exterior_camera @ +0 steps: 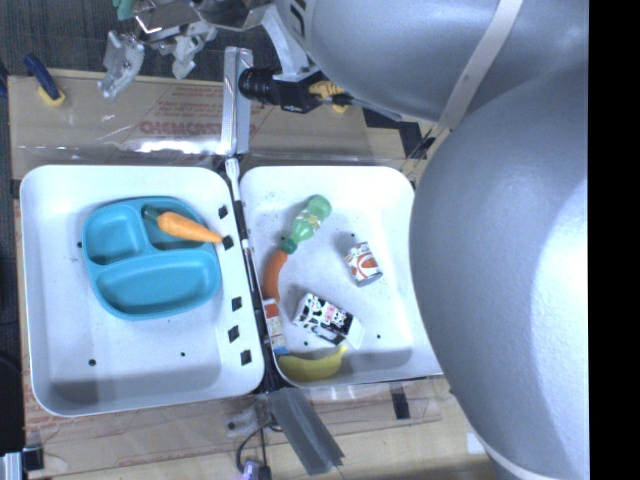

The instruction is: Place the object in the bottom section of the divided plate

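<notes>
— What is taking up the right of the view?

— The arm [480,168], a smooth grey rounded shell, is looming over the bench and covering the right edge of the right bin [330,183].

— And the two bins?

— Both are sitting side by side, shallow, white, with rounded corners and a matte floor. The left bin [60,298] is holding the divided plate [150,258], a glossy blue plastic dish with two small upper sections and one wide bottom section.

— Where is the object lying?

— The carrot [187,227], orange, tapered and smooth, is lying in the plate's upper right section, its tip reaching over the rim toward the right. The bottom section is lying bare.

— What is lying in the right bin?

— A green-capped bottle [305,222] is lying tilted, an orange tube [271,273] below it, a black-and-white patterned carton [324,317], a curved yellow banana [312,365] against the near wall, and a small red-and-white can [363,264].

— And the gripper?

— The gripper [145,53] is hanging above the far edge of the left bin, over brown cardboard [180,118]; its pale fingers are standing apart, with nothing between them.
</notes>
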